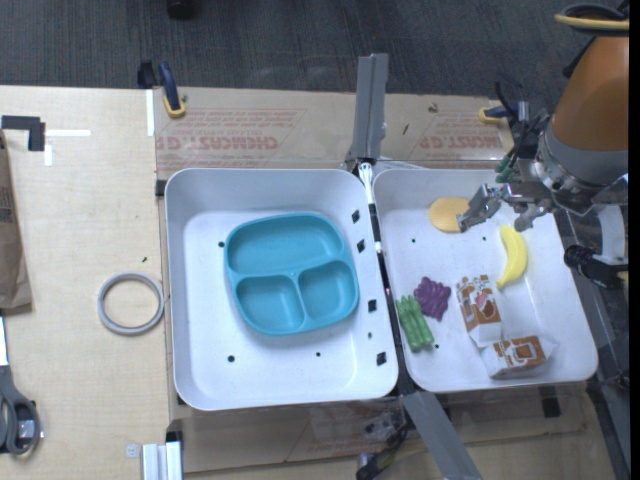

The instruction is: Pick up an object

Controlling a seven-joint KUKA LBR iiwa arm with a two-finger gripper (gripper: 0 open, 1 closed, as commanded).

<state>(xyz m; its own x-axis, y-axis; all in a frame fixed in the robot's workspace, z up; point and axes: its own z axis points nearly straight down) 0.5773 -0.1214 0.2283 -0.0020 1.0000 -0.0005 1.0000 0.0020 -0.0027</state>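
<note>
right bin (pixel 560 368): banana (pixel 513 257), grapes (pixel 433 296) | left bin (pixel 190 298): blue tray (pixel 291 273)

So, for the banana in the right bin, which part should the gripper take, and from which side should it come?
Probably the middle of the banana, from straight above, fingers closing across its narrow width. It lies flat on the right bin floor, running roughly from far to near with a slight curve, and there is bare floor on both long sides. The gripper hangs just beyond its far end.

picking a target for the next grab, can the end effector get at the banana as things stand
Probably yes. The end effector sits over the right bin, close beside the banana, which lies apart from the other items with nothing on top of it.
</note>
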